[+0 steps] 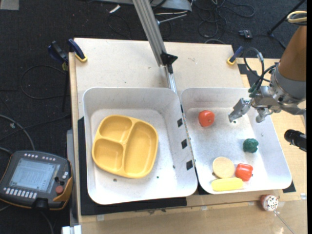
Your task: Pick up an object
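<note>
At your far left the yellow divided plate [125, 146] lies in the left bin [90, 101]. In the right bin [280, 172], you have the red tomato [206, 118] near the top. It's probably a light, hard plastic toy, round and slippery; take it across its widest part. The gripper [248, 111] hovers just to its right, fingers apart, holding nothing.

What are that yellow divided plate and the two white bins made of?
The yellow divided plate looks like moulded plastic: one even colour, rounded compartments, a soft sheen. The left white bin and the right white bin also seem plastic, thin-walled and matte with scuffs, though I cannot be sure.
</note>
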Controlling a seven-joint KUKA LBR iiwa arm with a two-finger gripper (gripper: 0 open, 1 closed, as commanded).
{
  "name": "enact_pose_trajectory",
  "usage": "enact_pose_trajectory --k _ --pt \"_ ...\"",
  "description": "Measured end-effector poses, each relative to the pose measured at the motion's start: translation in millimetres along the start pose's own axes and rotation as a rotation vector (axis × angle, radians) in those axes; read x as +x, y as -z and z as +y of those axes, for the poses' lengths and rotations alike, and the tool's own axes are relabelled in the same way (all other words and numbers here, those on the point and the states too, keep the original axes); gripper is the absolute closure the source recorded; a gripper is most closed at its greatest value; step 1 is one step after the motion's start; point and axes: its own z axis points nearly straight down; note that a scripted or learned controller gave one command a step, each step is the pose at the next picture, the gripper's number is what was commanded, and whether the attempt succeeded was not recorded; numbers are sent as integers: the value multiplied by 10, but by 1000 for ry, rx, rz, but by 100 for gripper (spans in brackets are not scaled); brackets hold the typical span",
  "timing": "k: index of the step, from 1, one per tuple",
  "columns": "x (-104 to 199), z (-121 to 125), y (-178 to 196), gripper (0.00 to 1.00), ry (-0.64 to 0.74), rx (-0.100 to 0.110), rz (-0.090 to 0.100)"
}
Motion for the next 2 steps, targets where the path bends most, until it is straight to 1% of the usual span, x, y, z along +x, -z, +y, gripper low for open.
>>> enact_pose_trajectory --k 1,2 --pt "1 7 100 100 2 -2 0" --pt "247 356 -407 100 5 4 1"
